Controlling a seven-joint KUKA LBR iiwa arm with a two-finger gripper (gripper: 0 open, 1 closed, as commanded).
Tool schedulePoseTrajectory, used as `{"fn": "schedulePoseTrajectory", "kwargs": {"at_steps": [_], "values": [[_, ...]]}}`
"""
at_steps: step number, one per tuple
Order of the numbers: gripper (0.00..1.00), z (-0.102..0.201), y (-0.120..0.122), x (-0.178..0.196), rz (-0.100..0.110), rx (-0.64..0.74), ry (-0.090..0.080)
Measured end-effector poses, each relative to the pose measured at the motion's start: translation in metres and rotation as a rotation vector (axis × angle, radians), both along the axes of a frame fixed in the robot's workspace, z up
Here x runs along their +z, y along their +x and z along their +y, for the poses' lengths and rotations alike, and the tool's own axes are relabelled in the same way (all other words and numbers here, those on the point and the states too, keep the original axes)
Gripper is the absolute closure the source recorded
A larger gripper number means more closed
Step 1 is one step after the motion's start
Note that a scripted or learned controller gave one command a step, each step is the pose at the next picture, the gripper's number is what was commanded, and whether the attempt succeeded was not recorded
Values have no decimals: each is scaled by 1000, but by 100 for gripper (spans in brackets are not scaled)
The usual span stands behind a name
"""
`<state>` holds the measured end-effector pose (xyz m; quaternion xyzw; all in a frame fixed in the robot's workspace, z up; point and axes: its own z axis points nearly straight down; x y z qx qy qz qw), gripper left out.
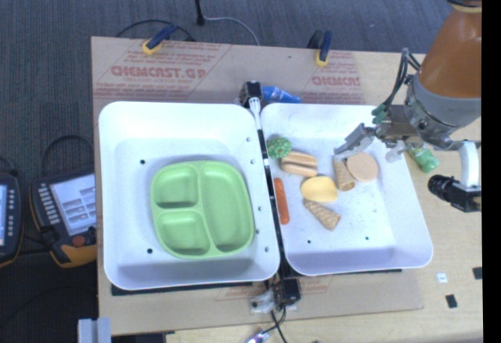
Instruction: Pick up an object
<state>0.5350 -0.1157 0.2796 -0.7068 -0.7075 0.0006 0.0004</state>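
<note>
Gripper (354, 142) in right bin (407, 247), round cookie (362, 168) just below it

Brown bench (219, 71), 2 white bins (125, 200) on it, side by side

Camera: single, fixed overhead.
Bench (235, 67) and both bins (125, 130) are viewed downward at a slant, from moderate distance.

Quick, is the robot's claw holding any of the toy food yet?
Gripper: jaws open, holding nothing, poised above the right bin near the round cookie.
</note>
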Motion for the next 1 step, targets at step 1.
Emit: {"fn": "schedulePoseTrajectory", "kwargs": {"at_steps": [1], "values": [[0,-27,13,-89,1,134,0]]}}
